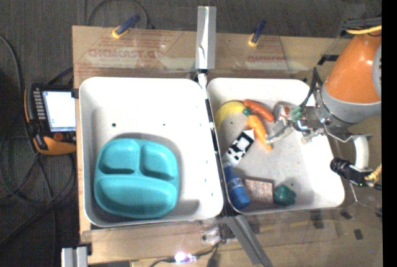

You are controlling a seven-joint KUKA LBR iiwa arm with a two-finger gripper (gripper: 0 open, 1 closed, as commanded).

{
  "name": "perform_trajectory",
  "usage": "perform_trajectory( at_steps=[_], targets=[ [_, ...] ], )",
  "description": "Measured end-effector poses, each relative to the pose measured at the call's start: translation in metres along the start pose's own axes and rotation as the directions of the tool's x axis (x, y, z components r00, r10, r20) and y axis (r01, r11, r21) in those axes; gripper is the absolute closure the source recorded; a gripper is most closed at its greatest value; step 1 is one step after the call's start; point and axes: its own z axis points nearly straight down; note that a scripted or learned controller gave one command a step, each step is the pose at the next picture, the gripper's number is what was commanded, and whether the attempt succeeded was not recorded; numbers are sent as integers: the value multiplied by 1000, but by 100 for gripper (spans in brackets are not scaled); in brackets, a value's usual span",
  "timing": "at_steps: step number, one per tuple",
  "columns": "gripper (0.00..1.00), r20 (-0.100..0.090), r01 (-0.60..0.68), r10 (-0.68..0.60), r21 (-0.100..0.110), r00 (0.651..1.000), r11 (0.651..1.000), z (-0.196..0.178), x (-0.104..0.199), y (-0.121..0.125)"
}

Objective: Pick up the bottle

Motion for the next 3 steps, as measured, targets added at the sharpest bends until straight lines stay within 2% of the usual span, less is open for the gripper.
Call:
perform_trajectory(
  at_steps=[1,2,3],
  targets=[
    [0,1,-612,612,3,791,791,64,49,-42],
    [0,5,-885,885,-2,466,466,5,-37,-43],
    [0,5,-980,980,-1,198,198,35,40,-10]
  ],
)
